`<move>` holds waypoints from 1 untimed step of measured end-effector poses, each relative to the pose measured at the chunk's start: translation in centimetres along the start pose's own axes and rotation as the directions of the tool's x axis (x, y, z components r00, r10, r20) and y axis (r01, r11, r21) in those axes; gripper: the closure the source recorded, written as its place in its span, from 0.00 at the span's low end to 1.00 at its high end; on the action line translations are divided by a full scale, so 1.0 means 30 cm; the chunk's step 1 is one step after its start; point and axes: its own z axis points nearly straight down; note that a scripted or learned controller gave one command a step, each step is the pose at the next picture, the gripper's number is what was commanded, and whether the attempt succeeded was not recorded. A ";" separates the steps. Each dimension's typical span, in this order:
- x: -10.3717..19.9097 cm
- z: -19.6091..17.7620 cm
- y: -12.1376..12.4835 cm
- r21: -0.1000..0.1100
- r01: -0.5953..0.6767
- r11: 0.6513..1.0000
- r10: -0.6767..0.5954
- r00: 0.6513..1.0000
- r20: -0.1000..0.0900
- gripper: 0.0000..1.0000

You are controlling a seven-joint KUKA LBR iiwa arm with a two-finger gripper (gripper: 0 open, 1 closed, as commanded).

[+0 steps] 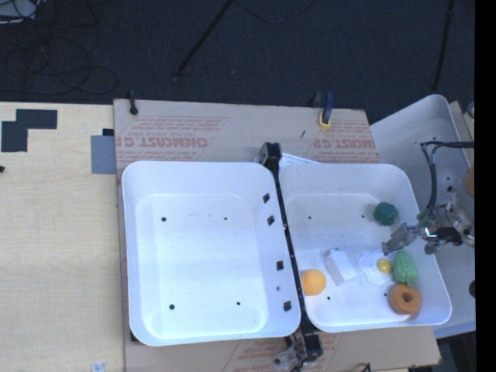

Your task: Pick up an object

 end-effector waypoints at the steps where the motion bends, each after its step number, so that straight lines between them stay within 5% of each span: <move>1: 0.138 0.316 -0.041 -0.017 -0.002 1.000 0.002 1.000 0.005 0.00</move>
